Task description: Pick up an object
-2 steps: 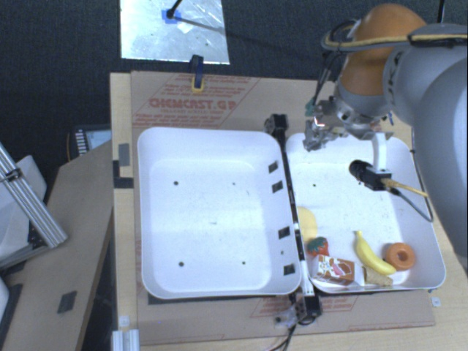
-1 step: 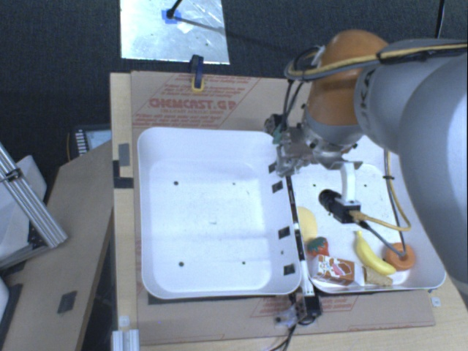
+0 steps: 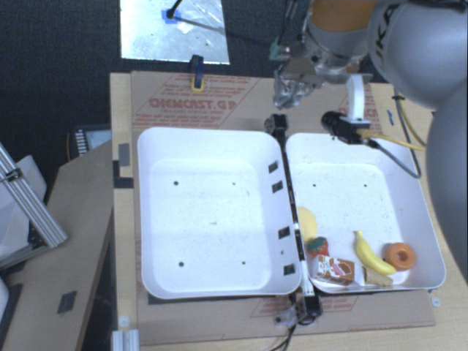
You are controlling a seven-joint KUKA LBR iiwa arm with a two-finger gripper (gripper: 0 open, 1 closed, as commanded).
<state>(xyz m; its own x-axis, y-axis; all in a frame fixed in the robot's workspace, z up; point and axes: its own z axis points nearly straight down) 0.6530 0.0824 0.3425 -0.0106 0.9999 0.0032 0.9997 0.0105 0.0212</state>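
Observation:
My gripper (image 3: 287, 98) hangs above the far edge of the bench, just behind the seam between the two white bins, with nothing seen between its fingers. In the right bin (image 3: 365, 185) the objects lie along the near edge: a yellow banana (image 3: 370, 254), an orange ring-shaped piece (image 3: 400, 255), a pale yellow lump (image 3: 308, 223), a small red item (image 3: 317, 246), a red and white packet (image 3: 335, 269) and a tan wedge (image 3: 378, 277). All of them lie far from the gripper.
The left bin (image 3: 208, 210) sits beside the right one, with black clips (image 3: 285, 232) along the shared wall. A shiny metal sheet (image 3: 174, 20) lies behind the bench. An aluminium frame (image 3: 29, 203) stands at the left.

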